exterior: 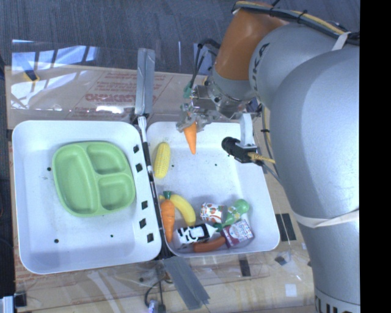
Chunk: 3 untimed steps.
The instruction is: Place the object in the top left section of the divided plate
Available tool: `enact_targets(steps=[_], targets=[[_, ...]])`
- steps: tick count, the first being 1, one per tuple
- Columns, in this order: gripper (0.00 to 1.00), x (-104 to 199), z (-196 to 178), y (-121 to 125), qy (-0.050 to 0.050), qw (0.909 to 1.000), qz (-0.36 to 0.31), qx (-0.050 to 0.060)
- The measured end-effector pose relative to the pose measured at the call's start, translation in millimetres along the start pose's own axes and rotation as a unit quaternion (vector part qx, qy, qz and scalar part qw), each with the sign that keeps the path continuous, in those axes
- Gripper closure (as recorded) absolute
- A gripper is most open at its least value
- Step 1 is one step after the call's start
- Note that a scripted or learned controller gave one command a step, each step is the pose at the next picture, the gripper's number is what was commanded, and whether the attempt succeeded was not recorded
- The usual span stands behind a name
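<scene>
Presently the gripper [194, 116] is clamped on the thick end of a toy carrot [190, 138], which hangs point-down over the right bin [256, 183]. The arm should carry it leftward, clear of the divider [145, 165], and lower it over the divided plate [93, 178], centring above the top left section [70, 171] before releasing.

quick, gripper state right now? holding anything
Gripper: shut on a carrot, held point down above the right bin.

Bulky grey arm [311, 122], orange wrist band [241, 43], black cables [293, 15]
</scene>
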State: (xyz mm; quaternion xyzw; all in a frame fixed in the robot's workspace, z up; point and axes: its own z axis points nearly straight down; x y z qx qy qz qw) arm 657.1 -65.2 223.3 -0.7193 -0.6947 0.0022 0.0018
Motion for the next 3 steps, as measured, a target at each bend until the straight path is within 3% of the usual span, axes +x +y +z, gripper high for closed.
enact_targets(steps=[1, 2, 3], targets=[[1.0, 92.3, 35.4, -3.7, 0.0, 0.9636, -0.267, 0.001], [0.0, 92.1, 35.2, -3.6, 0.0, 0.9637, -0.267, 0.001], [0.0, 92.1, 35.2, -3.6, 0.0, 0.9637, -0.267, 0.001]])
